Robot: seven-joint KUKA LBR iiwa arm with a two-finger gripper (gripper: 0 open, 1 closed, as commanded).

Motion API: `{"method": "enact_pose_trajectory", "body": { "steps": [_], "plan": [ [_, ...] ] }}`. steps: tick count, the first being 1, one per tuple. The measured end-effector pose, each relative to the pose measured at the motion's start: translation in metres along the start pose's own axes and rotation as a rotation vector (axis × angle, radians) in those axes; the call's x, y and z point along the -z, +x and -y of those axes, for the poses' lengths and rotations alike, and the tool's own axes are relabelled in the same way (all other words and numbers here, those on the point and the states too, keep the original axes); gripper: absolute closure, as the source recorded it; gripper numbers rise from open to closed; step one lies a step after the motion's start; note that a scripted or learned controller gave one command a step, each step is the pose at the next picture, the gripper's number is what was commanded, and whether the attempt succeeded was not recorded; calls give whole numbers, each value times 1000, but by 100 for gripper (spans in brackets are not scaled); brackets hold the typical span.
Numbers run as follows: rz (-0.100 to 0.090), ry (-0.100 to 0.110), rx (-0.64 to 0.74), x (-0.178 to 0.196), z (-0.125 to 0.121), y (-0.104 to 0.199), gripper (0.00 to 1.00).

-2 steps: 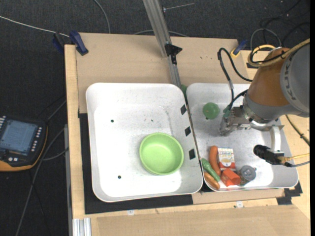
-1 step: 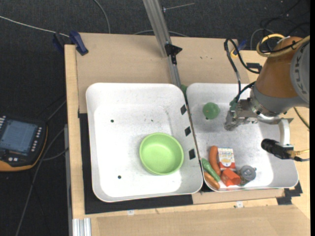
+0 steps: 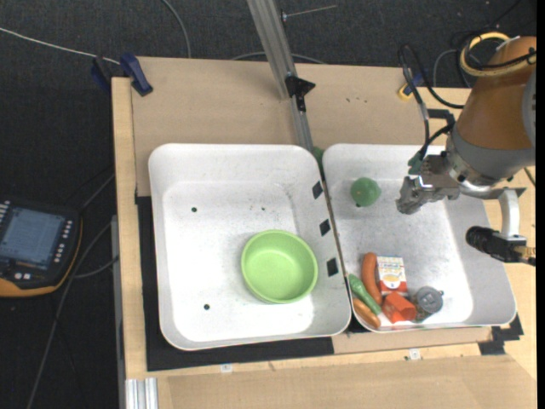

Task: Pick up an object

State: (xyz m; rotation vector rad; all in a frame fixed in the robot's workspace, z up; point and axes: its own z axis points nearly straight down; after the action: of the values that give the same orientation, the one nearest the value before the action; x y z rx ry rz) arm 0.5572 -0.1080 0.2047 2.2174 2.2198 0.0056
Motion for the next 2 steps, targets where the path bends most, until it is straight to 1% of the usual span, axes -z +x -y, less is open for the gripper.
{"method": "enact_pose_trajectory", "body": {
  "steps": [1,2],
  "plan": [
    [0,0,0,53,1,10,100],
    [-2,5,3,49,-18,55,100]
  ]
}}
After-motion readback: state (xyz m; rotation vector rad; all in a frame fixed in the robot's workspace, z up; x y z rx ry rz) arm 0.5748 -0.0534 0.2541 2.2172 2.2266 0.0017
